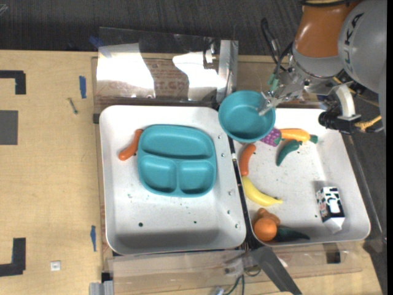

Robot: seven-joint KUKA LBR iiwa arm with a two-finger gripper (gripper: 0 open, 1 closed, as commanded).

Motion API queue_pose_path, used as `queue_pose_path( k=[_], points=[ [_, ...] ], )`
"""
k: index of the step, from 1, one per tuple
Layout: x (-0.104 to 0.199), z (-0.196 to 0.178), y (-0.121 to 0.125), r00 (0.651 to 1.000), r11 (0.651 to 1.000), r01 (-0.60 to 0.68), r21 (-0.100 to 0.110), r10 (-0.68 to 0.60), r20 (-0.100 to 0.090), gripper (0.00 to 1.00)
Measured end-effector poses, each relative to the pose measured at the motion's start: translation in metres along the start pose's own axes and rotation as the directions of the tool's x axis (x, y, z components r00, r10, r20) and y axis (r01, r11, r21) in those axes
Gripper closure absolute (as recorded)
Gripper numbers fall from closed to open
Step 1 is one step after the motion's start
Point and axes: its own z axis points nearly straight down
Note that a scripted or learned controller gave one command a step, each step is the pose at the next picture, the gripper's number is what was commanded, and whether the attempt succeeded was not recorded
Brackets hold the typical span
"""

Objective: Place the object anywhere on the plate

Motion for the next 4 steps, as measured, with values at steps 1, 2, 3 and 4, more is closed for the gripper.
queue_pose_path(
  k=[1,2,3,4],
  points=[
    [0.071,-0.008,0.024,1.0,1.0,0.002,-0.004,-0.002,-0.002,1.0],
    [0.188,-0.019,0.012,0.984,0.984,0.18,0.0,-0.18,-0.005,1.0],
    [0.189,-0.055,0.064,0.981,0.981,0.194,-0.005,-0.194,0.0,1.0],
    [0.185,-0.083,0.0,0.907,0.907,0.421,-0.001,-0.421,-0.001,1.0]
  ],
)
